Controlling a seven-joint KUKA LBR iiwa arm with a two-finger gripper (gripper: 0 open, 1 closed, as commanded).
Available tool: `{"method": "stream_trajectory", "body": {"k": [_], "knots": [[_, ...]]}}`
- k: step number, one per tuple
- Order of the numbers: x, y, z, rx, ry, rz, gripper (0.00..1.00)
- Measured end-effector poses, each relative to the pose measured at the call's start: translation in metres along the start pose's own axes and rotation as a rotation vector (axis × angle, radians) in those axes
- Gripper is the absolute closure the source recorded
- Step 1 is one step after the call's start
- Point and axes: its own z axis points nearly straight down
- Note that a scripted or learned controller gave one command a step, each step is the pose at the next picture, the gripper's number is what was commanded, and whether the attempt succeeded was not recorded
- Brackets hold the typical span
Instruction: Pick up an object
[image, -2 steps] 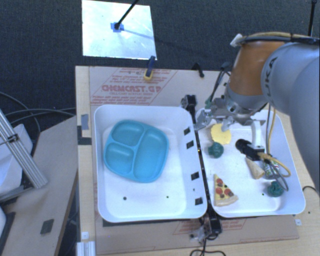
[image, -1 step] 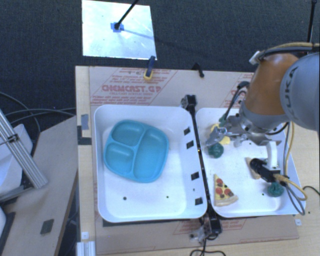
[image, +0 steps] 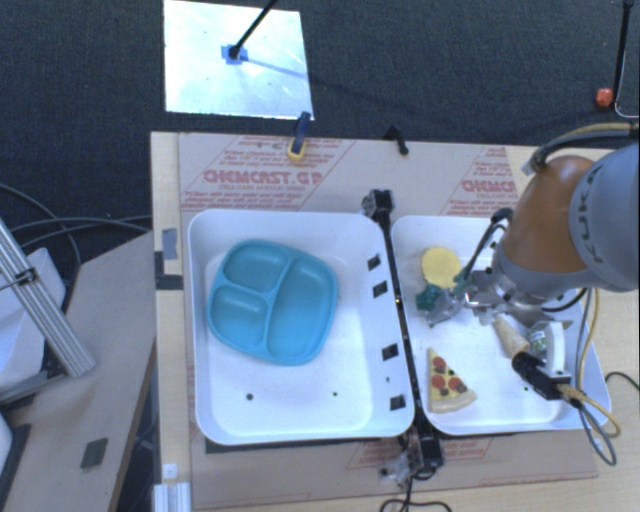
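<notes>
Gripper (image: 447, 303) is low in the right bin (image: 500, 412), on its left half, tip just beside a small teal object (image: 429, 297), maybe touching it. Too small & cluttered to read, so can't tell whether the gripper is wide, narrow or closed on anything. Nothing is visibly lifted.

Progress, as a judgement: approach looks done, grasp not confirmed, lift not started. The teal object appears to sit on the bin floor. Left to do: secure it, raise it clear of the bin.

Other candidates in the same bin:
- yellow disc (image: 440, 265), just far of the teal object, near the gripper
- pizza slice (image: 448, 381), toward the near wall, apart from the gripper
- beige cone (image: 509, 336), right of the gripper, partly under the wrist

Arm (image: 600, 215) comes in from the right, over the right bin's far-right corner. Orange band (image: 545, 215) sits above the wrist, and the wrist tips down & leftward toward the bin divider.

Further out: left bin (image: 300, 402) holds a blue divided plate (image: 272, 300), lying flat, well apart from the gripper. Both bins sit on a printed cardboard sheet (image: 260, 178).
</notes>
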Motion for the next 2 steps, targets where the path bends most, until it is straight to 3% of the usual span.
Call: {"method": "stream_trajectory", "body": {"k": [1,2], "knots": [[-0.088,0.038,-0.094,-0.019,-0.007,0.001,0.0],[-0.117,0.047,0.007,-0.001,0.001,-0.002,0.0]]}}
